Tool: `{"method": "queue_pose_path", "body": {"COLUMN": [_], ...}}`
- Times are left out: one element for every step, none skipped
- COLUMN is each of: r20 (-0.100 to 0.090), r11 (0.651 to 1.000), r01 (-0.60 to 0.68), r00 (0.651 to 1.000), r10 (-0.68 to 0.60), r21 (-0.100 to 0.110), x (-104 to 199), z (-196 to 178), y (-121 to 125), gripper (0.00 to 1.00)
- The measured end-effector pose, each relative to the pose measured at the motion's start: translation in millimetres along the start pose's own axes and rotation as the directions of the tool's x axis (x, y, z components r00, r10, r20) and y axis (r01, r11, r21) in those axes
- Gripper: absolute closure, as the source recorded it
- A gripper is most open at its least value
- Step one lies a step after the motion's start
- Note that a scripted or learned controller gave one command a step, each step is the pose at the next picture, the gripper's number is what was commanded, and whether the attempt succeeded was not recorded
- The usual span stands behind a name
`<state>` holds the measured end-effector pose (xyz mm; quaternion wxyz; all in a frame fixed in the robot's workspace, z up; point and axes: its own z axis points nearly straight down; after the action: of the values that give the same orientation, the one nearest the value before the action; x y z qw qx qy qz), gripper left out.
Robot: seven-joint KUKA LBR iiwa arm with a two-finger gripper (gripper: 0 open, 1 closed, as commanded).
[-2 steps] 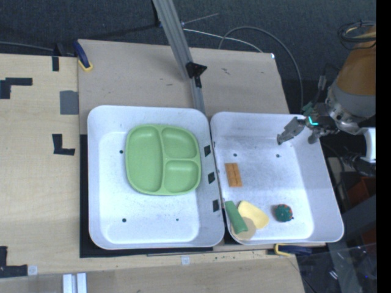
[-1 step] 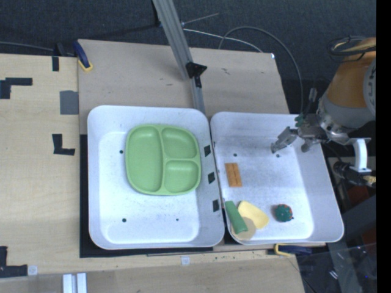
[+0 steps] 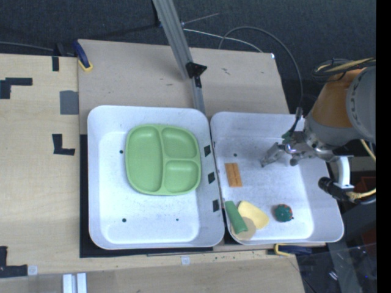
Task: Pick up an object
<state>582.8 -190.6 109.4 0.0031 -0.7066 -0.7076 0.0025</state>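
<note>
My gripper hangs over the upper middle of the right bin, reaching in from the right. Its fingers look spread and open, with nothing between them. Below and left of it, an orange flat block lies on the bin floor. Along the front of this bin lie a green cylinder, a yellow piece touching it, and a small green and red ball-like toy. The gripper is apart from all of them.
The left bin holds a light green divided plate. A grey metal pole slants down from the top to the bins' shared rear edge. Cables run behind the right bin.
</note>
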Motion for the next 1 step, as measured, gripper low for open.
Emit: {"method": "queue_pose_path", "body": {"r20": [0.003], "r11": [1.000], "r01": [0.001], "r00": [1.000], "r10": [-0.001], "r21": [-0.007], "x": [0.5], "z": [21.0], "y": [0.3], "gripper": [0.00]}}
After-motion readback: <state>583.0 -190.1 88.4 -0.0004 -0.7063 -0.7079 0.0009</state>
